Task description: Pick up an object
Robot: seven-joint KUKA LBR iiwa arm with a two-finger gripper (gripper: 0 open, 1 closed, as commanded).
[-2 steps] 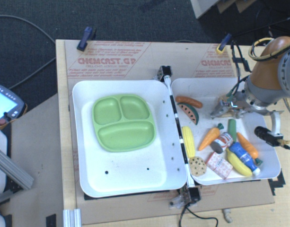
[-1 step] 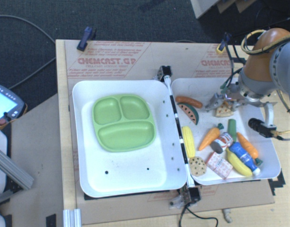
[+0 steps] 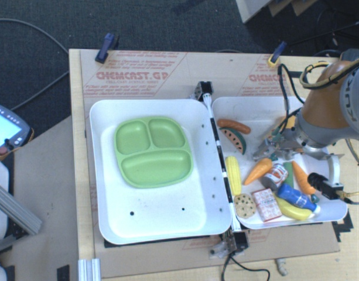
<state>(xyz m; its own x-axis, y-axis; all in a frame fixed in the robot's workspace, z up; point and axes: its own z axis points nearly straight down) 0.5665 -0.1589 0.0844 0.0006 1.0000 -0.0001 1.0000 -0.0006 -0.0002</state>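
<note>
Two fingers (image 3: 272, 151) hang low in the right bin (image 3: 249, 107); I cannot tell whether they are open or closed. Just below them I see a carrot (image 3: 258, 171) lying slantwise, long axis from lower left to upper right. Left of it the corn cob (image 3: 232, 176) lies lengthwise along the bin wall.

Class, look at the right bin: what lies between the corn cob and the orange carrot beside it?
In the camera view, the stretch between the corn cob and the orange carrot is bare white floor of the right bin.
</note>
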